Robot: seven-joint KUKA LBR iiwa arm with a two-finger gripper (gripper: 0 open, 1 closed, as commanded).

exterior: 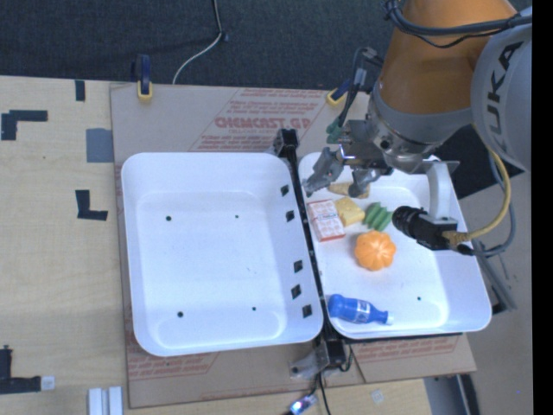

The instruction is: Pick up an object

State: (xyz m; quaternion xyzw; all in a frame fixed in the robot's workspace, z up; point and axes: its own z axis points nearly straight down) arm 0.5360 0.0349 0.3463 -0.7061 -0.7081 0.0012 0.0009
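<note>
Because the loose objects all lie in the right bin [449,314], the gripper [344,173] hangs over that bin's far end with its fingers spread and nothing between them; just below lie a red-and-white packet [325,220], a yellow piece [349,211], a green piece [377,215], an orange fruit [375,251] and, nearer, a blue bottle [359,309]; the left bin [143,175] serves as the likely drop side.

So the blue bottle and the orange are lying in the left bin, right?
Not quite. The camera view shows the blue bottle and the orange lying in the right bin, not the left one. The bottle lies near that bin's front edge, with the orange a little further back.
</note>
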